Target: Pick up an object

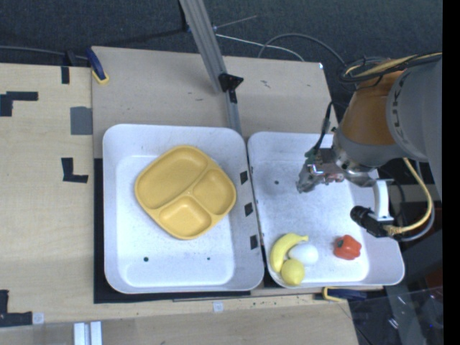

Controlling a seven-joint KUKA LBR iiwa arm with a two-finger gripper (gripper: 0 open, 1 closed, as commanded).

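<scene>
My gripper hangs over the middle of the right bin, pointing left and down, with nothing seen between its fingers. At the bin's front edge lie a yellow banana, a white egg-shaped object and a yellow lemon, bunched together. A red pepper-like object sits to their right. All of these lie below and apart from the gripper.
The left bin holds a yellow divided plate. A grey metal pole runs from the top of the view down to the bins' shared back edge. Bare bin floor surrounds the gripper.
</scene>
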